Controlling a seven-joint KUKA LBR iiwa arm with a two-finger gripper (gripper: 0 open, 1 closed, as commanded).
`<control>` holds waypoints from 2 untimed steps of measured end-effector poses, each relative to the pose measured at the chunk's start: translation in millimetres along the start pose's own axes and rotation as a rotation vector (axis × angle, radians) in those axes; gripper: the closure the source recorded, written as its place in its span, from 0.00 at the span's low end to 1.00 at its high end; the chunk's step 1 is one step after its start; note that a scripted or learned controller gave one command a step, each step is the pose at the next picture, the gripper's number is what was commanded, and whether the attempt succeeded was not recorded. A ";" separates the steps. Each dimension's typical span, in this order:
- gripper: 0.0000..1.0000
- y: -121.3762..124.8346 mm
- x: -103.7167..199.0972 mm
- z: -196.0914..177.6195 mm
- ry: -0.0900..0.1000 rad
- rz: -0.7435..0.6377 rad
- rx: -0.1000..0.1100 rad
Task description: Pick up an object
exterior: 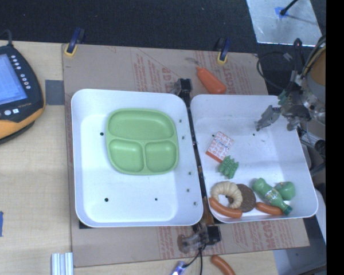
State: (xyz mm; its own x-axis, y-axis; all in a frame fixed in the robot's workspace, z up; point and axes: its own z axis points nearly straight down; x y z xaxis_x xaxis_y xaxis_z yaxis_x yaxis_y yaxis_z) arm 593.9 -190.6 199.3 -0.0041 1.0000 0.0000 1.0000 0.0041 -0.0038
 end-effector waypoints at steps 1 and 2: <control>0.00 -33.4 86.2 102.7 0.001 -0.002 0.002; 0.00 -55.1 93.0 108.3 0.000 -0.001 0.001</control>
State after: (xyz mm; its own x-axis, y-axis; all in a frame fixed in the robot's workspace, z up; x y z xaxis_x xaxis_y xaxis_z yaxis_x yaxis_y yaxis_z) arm 538.0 -97.9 91.2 -0.0047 1.0000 -0.0004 1.0000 0.0047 -0.0049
